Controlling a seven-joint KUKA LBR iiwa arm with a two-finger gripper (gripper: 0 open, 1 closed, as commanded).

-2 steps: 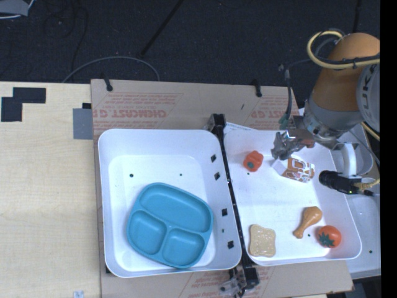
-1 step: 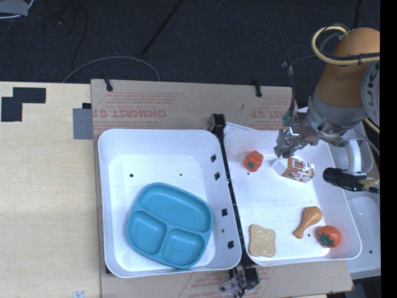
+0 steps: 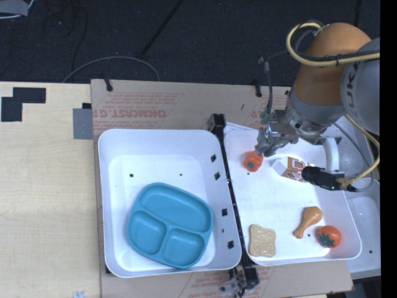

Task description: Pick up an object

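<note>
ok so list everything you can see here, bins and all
shallow white bins: 2, white, side by side on the bench, left, right
blue plastic divided plate: 1, blue, left bin
small red tomato: 1, red-orange, right bin's far left, beside the pincer
second red tomato: 1, red, right bin's near right corner
tan chicken drumstick: 1, tan, right bin, left of that tomato
slice of toast: 1, beige, right bin's near edge
small brown-and-white packet: 1, right bin, far side
grey arm with orange band: 1, from the right
pincer: 1, grey, above the right bin
</note>
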